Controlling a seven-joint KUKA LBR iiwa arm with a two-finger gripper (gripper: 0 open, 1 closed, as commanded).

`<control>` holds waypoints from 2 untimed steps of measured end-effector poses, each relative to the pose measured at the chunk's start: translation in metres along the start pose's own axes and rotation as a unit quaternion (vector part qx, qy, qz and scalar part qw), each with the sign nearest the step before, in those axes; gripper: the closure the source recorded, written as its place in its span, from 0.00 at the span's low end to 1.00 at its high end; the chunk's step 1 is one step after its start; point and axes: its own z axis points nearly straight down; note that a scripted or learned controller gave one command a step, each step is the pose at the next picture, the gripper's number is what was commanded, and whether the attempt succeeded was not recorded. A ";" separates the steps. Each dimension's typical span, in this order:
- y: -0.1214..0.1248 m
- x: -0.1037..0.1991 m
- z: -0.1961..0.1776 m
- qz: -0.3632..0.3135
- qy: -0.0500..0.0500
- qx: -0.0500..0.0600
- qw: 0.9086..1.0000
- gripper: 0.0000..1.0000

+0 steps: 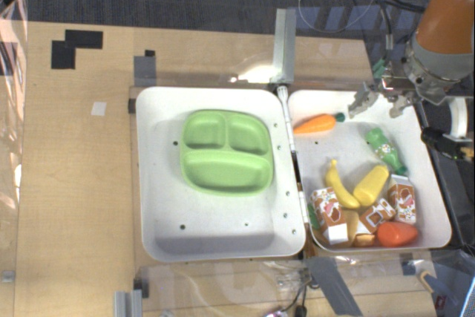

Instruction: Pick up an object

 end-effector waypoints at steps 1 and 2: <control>0.015 -0.069 0.083 -0.010 0.000 0.000 1.000 0.00; 0.012 -0.081 0.165 -0.009 0.000 -0.002 1.000 0.00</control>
